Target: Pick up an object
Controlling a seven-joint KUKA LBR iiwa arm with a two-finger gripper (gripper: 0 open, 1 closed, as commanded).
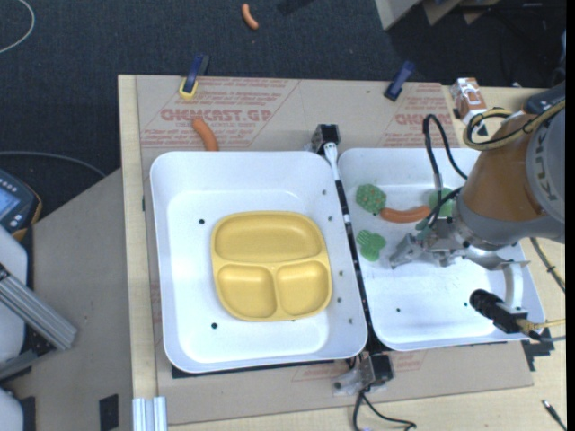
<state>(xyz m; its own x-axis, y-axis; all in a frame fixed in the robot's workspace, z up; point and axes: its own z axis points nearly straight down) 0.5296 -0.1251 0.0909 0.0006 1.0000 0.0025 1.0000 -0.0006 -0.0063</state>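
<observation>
Much bare floor fronts the tool in right bin.

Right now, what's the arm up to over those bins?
The arm's gripper is down low in the right bin, beside a green broccoli-like piece. A second green piece and an orange carrot-like stick lie just behind it. I see nothing between the jaws, so no pick is confirmed. The left bin holds a yellow divided plate. Another orange piece sits outside the bins on the board.
</observation>
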